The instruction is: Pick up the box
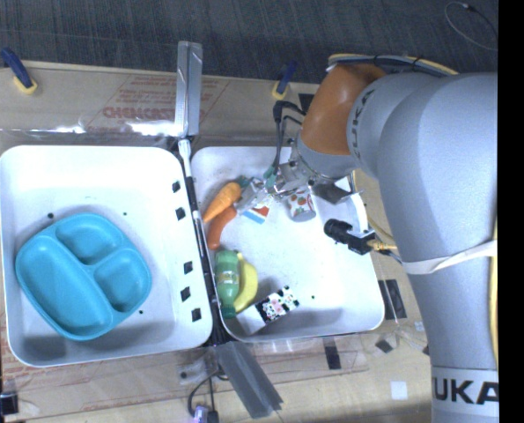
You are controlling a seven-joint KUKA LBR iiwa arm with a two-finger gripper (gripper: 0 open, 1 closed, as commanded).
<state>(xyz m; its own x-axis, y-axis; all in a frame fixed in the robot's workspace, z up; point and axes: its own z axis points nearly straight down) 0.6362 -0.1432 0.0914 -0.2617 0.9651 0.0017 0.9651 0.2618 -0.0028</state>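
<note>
The box (277,306), black and white, lies untouched near the front wall of the right bin (367,307), just beside the yellow-green fruit (233,282). The hand (284,186) hovers well apart from it, toward the bin's far side; whether it is clenched cannot be told. The pickup appears wholly undone.

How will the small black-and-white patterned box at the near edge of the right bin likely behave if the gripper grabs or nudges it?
The patterned box looks small and flat-sided, so it is probably stiff and light, and likelier to slide than roll. It lies tilted near the right bin front wall, beside the green and yellow toy, so a nudge may jam it there. The gripper is farther back, by the carrot.
</note>
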